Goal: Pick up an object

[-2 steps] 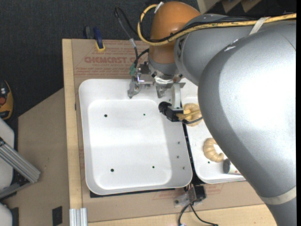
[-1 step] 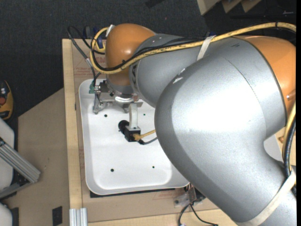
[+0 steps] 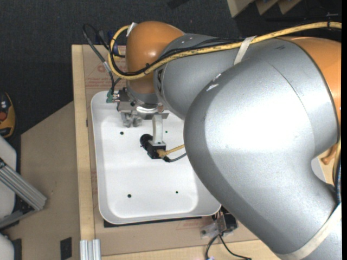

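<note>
While the pincer [image 3: 129, 119] is held low over the white bin's [image 3: 141, 194] far end, neither its opening nor the object's whereabouts can be told, much being hidden by the arm [image 3: 260, 129]; the approach is judged in hand, a confirmed target being required next.

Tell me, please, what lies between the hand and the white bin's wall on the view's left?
Nothing: in the camera view, the stretch from the hand to the white bin wall there is bare white floor.

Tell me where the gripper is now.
Camera view: the gripper is over the upper-left corner of the left-hand white bin, directly below the arm's orange band.
</note>
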Robot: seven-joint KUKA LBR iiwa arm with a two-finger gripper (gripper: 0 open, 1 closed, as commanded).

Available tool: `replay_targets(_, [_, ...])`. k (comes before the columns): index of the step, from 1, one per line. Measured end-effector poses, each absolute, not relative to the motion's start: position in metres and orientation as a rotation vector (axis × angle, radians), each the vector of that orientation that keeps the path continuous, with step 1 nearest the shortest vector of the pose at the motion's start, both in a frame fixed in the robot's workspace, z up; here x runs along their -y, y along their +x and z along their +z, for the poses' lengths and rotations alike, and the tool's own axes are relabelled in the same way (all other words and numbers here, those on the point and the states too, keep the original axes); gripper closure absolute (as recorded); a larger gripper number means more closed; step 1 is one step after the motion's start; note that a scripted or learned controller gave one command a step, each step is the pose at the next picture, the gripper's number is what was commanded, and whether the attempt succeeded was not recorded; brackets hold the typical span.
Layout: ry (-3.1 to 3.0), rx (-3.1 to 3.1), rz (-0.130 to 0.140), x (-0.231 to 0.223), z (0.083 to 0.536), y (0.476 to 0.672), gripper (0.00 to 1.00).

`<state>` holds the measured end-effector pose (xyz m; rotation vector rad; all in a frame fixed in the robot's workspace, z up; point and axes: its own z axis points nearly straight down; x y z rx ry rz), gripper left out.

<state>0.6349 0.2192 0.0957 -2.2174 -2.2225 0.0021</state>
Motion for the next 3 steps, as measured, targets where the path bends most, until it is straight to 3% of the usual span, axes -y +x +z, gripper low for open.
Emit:
replay_targets(1, [-2.231,2.225,-0.019,-0.191,0.214,0.670,1.00])
replay_targets(2, [-2.222,2.225,-0.004,-0.193,0.217,0.667,1.00])
replay_targets(3, [-2.222,2.228,-0.007,-0.194,0.227,0.667,1.00])
